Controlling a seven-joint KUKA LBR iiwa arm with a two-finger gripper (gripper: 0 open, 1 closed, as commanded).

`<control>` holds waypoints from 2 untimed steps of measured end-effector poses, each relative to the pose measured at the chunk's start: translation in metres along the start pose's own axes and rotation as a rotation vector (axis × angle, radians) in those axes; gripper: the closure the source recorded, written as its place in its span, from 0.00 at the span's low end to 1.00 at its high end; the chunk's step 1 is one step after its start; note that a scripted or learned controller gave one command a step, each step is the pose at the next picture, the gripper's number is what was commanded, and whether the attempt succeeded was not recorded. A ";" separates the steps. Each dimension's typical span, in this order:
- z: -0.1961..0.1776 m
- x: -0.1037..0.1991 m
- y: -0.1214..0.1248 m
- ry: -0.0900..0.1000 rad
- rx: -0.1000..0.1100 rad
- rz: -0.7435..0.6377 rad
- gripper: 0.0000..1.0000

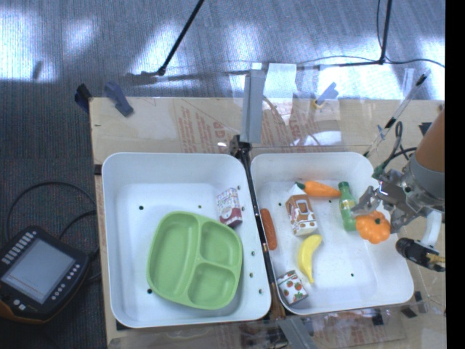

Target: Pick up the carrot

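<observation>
The carrot [320, 189] lies in the right bin [330, 162], near its back wall, long axis running roughly left to right with the leafy green end toward the left. The gripper [378, 198] hovers at the bin's right side, just above an orange pumpkin [373, 227] and beside a green bottle [347, 206]. Whether its jaws are open, I can't tell from here; nothing sits visibly between them. The carrot lies to the gripper's left and slightly farther back, past the bottle.
</observation>
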State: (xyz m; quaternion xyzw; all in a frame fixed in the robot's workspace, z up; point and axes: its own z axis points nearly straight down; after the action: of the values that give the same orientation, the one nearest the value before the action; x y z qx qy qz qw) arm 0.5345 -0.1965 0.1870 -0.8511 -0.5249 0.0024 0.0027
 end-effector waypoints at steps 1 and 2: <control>-0.028 0.051 0.026 0.000 -0.002 -0.109 1.00; -0.028 0.051 0.026 0.000 -0.002 -0.110 0.00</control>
State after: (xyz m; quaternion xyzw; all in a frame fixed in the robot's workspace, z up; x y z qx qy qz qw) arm 0.5807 -0.1623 0.2143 -0.8211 -0.5708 0.0019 0.0020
